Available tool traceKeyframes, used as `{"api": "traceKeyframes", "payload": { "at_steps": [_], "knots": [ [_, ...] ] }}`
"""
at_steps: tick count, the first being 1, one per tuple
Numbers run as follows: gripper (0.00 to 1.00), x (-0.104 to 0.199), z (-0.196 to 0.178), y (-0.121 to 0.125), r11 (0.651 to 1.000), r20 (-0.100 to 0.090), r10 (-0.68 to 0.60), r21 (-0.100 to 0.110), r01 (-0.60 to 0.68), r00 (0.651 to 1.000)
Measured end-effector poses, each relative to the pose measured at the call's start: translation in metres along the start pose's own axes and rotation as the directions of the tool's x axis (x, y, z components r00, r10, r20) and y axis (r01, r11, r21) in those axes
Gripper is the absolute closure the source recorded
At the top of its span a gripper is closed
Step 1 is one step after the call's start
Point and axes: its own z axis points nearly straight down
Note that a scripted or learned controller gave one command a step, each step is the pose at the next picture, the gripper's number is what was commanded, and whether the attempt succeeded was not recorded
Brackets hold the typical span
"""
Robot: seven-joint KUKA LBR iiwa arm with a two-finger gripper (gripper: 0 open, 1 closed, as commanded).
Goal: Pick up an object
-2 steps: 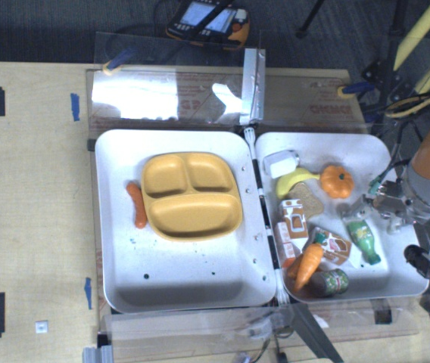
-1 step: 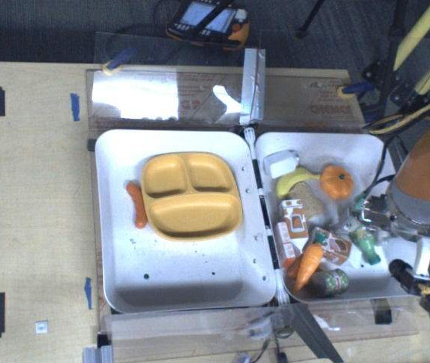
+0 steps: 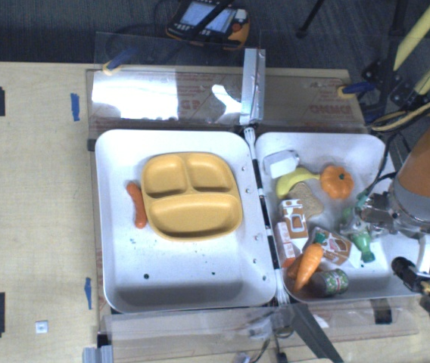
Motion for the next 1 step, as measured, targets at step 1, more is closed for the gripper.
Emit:
{"api": "traceKeyframes", "payload": {
  "at_steps": [1],
  "knots": [
    [1.0, 0.0582, -0.0931, -0.0061, 0.987, -0.001, -0.159, 0.007, 0.159, 0.987]
  ]
}}
